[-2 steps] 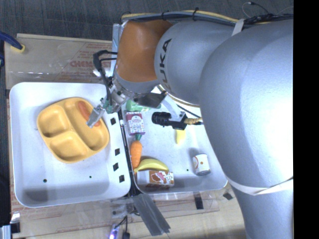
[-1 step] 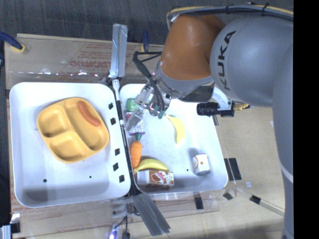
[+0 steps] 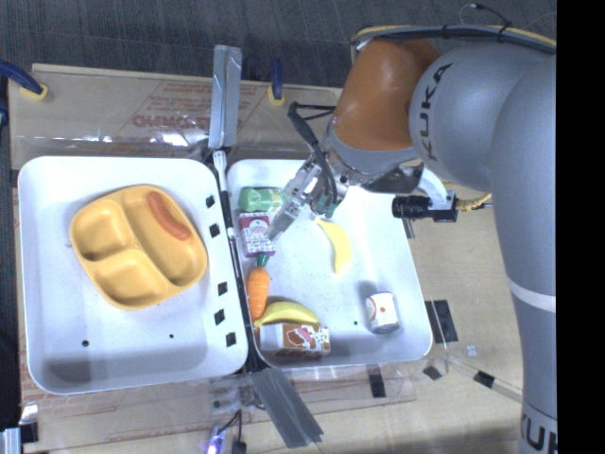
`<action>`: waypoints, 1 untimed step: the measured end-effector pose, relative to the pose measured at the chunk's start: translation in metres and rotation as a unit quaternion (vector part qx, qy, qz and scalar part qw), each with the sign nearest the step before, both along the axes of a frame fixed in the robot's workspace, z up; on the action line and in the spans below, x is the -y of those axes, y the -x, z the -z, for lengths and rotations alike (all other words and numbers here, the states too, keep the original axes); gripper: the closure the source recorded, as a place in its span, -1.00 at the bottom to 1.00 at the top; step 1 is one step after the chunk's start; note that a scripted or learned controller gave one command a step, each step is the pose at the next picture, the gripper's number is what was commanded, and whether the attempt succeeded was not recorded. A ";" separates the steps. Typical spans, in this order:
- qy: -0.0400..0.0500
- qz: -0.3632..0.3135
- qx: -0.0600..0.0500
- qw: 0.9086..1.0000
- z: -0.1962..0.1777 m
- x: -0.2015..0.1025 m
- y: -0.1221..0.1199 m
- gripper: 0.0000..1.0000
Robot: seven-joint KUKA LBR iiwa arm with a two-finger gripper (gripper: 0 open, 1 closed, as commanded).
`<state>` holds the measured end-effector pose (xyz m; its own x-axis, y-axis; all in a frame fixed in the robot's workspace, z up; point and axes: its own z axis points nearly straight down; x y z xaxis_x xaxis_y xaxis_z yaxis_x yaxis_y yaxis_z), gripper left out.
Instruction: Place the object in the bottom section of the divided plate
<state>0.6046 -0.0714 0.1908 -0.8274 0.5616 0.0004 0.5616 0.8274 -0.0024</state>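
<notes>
Bench with two white bins. Left bin holds yellow divided plate, something red in one section. Gripper low in right bin, finger state can't tell, tip over small red-white packet; carrot just below.

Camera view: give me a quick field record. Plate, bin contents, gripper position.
plate: yellow divided plate in left bin, a red item in its upper-right section
right bin contents: green packet, red packet, carrot, two bananas, small cup, brown box
gripper: over right bin, above the red packet
</notes>
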 end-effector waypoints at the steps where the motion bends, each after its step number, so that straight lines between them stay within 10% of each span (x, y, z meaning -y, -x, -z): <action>1: 0.000 -0.002 0.001 1.000 -0.011 0.000 -0.001 1.00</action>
<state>0.6055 -0.0711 0.2016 -0.8296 0.5583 -0.0013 0.5583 0.8296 -0.0019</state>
